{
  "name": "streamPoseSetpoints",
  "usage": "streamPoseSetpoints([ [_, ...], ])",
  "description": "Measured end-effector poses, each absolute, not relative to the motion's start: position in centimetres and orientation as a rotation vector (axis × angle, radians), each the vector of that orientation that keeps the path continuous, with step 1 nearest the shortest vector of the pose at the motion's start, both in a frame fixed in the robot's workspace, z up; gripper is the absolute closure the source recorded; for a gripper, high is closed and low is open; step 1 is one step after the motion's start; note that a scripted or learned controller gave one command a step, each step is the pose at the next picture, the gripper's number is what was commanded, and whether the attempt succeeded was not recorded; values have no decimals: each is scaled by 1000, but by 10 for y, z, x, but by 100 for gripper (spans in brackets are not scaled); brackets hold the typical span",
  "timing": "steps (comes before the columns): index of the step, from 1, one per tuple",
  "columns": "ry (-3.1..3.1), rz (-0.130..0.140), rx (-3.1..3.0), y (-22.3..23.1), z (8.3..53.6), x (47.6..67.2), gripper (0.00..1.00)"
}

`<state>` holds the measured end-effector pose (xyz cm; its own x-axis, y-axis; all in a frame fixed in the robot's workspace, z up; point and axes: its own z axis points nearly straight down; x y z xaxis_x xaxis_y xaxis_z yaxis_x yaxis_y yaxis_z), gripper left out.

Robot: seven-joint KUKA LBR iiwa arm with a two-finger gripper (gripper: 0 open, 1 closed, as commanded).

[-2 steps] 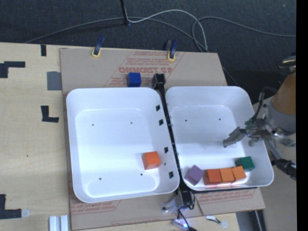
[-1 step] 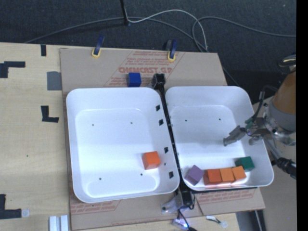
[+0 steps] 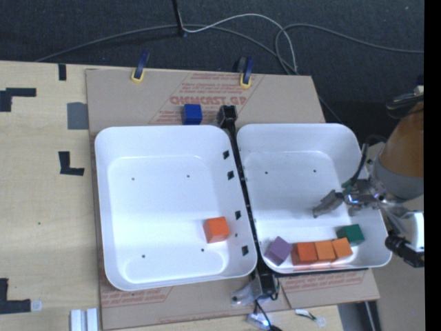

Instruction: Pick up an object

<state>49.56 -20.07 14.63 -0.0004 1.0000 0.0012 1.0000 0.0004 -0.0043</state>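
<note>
The right bin [image 3: 296, 143] holds a row of blocks along its front wall: a purple block [image 3: 278, 250], three orange blocks [image 3: 323, 252] side by side, and a green block [image 3: 352, 234] at the right end. An orange cube [image 3: 216, 229] lies alone in the front right part of the left bin [image 3: 138, 150]. My gripper [image 3: 324, 205] reaches in from the right and hangs low over the right bin's floor. It sits just behind the row and left of the green block, with nothing seen in its grasp.
A blue cube [image 3: 192, 113] sits outside the bins on the cardboard behind the left bin. A black clip [image 3: 227, 116] joins the bins at the back. Cables run over the dark floor beyond the bench.
</note>
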Motion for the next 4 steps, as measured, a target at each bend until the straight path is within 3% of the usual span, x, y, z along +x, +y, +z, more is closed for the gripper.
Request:
streamPoseSetpoints([
  [1,-2218,4,-2217,-200,94,494,0],
  [2,-2221,1,-2220,-200,106,495,100],
  [4,-2225,-3,-2223,-206,220,493,100],
])
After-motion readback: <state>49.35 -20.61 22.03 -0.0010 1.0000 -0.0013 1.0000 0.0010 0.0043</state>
